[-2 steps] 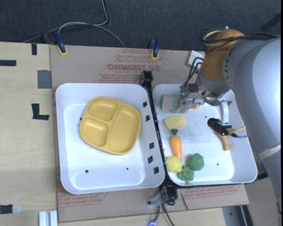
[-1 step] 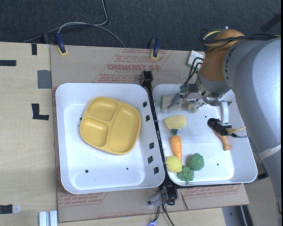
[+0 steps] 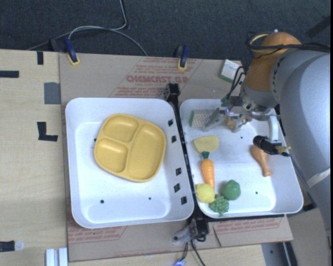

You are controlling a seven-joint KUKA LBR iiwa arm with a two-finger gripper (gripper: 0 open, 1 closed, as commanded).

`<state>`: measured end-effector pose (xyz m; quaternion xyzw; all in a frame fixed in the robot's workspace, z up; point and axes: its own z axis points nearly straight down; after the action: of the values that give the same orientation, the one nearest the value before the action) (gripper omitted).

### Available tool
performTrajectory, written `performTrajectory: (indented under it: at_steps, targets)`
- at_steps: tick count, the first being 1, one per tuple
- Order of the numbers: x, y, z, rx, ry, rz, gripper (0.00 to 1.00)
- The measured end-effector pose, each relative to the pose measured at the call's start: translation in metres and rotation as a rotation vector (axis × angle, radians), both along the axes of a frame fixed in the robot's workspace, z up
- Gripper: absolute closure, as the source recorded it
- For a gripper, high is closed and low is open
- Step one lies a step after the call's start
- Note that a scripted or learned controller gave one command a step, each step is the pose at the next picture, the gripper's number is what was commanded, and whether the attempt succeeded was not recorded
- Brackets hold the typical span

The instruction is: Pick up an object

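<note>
Looming largest at the right edge: grey arm (image 3: 308,110), orange band above the wrist, reaching in over the right bin (image 3: 291,201) at its far end.

Closest candidate for a pick: small grey-green square piece (image 3: 198,118) lying flat in the far-left corner of that bin, just beside the gripper (image 3: 228,119). Lies near the bin's wall and the divider, so little room on that side. Best approached straight down, with the jaws straddling the piece along its free edges and not against the wall. Should be centred before closing; a flat, thin thing like this probably slips out if caught by one corner only.

Further out, toward the near rim: pale yellow wedge (image 3: 205,143), then carrot (image 3: 208,172), lemon (image 3: 205,192), green round fruit (image 3: 231,189) and broccoli (image 3: 220,205), the last three crowded together and likely harder to take singly. Off to the right, a brown drumstick (image 3: 261,159), well apart from the rest. Across the divider, a yellow sectioned plate (image 3: 130,147) in the left bin (image 3: 80,201).

Pose: wrist bent down over the far part of the right bin, gripper low and angled toward the grey-green piece. Fingers (image 3: 212,119) seemingly apart, gripping nothing; too small and dark for full certainty.
</note>
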<state>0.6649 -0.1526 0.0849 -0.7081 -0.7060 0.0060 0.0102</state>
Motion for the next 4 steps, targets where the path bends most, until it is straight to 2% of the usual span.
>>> performTrajectory:
  at_steps: [1, 2, 3, 4]
  targets:
    - [0.002, -0.052, 0.001, 0.024, 0.010, 0.007, 0.00]
    - [-0.050, -0.071, 0.019, -0.007, -0.022, 0.003, 0.00]
    - [0.004, -0.070, 0.002, -0.004, -0.022, 0.005, 0.00]
    - [-0.018, -0.071, 0.083, -0.008, -0.026, 0.004, 0.00]
